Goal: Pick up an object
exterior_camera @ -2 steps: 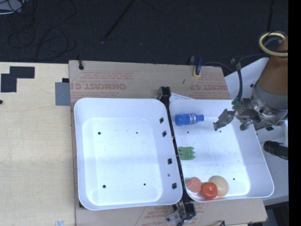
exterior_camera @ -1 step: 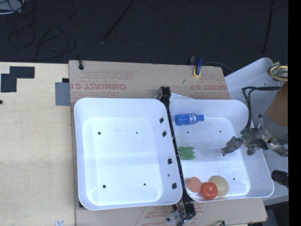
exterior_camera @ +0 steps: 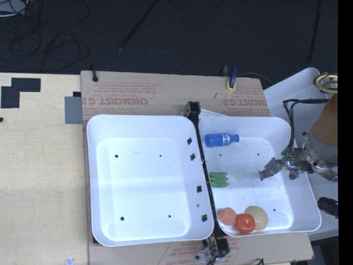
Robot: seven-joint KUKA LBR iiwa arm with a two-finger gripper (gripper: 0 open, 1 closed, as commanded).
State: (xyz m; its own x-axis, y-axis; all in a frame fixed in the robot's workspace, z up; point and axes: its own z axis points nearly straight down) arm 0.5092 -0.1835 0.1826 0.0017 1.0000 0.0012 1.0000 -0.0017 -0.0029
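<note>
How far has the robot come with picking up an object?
Done: the pincer is over the right bin, near its right side. In hand: nothing visible; no object sits at its tip. Left: the whole pick. The blue bottle, green piece, red ball, beige ball and pink piece all lie in the bin.

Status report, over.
Gripper over right bin, east side, nothing seen between fingers. Blue bottle, green piece, three round items near front wall untouched. Path clear.
</note>
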